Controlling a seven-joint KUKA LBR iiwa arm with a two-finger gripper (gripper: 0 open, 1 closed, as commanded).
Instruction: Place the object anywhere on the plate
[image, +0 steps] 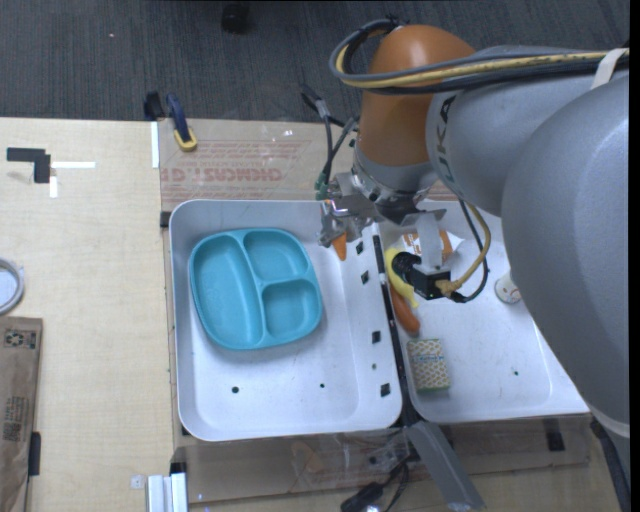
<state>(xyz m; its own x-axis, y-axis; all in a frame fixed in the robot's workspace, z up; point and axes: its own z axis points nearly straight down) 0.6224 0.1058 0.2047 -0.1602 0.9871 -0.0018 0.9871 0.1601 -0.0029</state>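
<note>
Plate (256, 290), blue and three-part, lies in the left bin (200, 400), to the left of the pincer (338, 235). Something small and orange shows at the pincer's tip; whether it is gripped I cannot tell.

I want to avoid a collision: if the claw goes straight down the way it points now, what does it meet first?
The claw hangs near the inner edge of the left bin, with something orange at its tip. Straight down it would probably meet that bin's white floor, right of the blue plate. Depth is unclear.
</note>
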